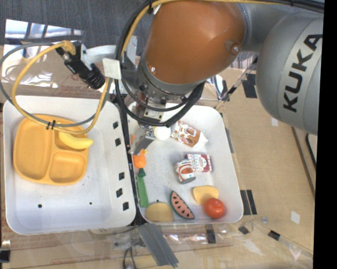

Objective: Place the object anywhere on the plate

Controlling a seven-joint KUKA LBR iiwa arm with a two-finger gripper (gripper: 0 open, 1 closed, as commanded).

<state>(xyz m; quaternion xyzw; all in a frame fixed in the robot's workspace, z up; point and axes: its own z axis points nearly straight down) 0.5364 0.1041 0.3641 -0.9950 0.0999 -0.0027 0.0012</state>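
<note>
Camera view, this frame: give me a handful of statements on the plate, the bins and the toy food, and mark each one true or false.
1. The yellow divided plate lies in the left bin. True.
2. A banana rests on the plate's upper right edge. True.
3. The tomato sits on the plate. False: it lies in the right bin, near its lower right corner.
4. The watermelon slice lies in the right bin. True.
5. The gripper hangs over the middle of the plate. False: it is over the left side of the right bin, beside the divider.
6. The carrot lies in the left bin. False: it lies along the right bin's left wall.
</note>
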